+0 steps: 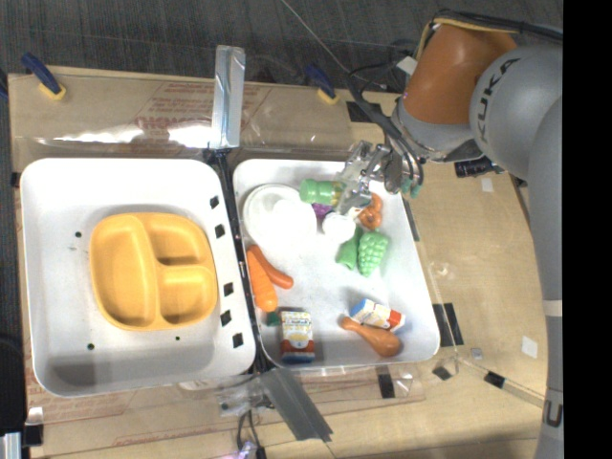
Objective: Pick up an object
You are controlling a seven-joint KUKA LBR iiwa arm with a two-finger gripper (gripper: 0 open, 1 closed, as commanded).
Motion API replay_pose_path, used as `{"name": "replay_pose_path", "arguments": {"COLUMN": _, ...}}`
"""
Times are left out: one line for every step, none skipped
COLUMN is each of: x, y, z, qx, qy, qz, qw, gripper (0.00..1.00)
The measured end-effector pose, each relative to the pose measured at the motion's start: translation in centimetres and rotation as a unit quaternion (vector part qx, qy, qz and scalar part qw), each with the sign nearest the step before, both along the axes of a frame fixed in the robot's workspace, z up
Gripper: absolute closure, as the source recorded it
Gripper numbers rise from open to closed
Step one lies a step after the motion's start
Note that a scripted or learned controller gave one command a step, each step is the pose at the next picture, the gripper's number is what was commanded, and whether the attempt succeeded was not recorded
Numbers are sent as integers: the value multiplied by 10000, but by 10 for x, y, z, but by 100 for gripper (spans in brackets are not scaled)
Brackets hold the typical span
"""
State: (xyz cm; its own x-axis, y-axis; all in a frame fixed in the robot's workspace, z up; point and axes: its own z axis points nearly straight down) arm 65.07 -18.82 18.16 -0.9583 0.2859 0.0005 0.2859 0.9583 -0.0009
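My gripper (358, 187) hangs low over the far right part of the right bin (418, 285). Right beside it lie a green toy (318, 191), a purple piece (324, 213) and a small white round object (338, 225). Just right of it sits a small orange toy (371, 214). I see nothing clearly held. The grey arm with its orange band (449, 75) reaches in from the upper right.
The right bin also holds a white bowl (270, 208), a green bumpy toy (367, 252), a carrot (262, 289), a small carton (297, 336), a drumstick (375, 338) and a white packet (380, 314). A yellow divided tray (153, 268) lies in the left bin (48, 199).
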Motion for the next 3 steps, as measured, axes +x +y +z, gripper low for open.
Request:
{"name": "replay_pose_path", "arguments": {"x": 0, "y": -22, "z": 97, "qx": -23, "qy": -59, "qz": 324, "qw": 9995, "gripper": 100}}
{"name": "replay_pose_path", "arguments": {"x": -18, "y": -5, "z": 37, "qx": 7, "qy": 4, "qz": 714, "qw": 9974, "gripper": 100}}
{"name": "replay_pose_path", "arguments": {"x": -89, "y": 36, "z": 52, "qx": 0, "qy": -16, "qz": 71, "qw": 10000, "gripper": 100}}
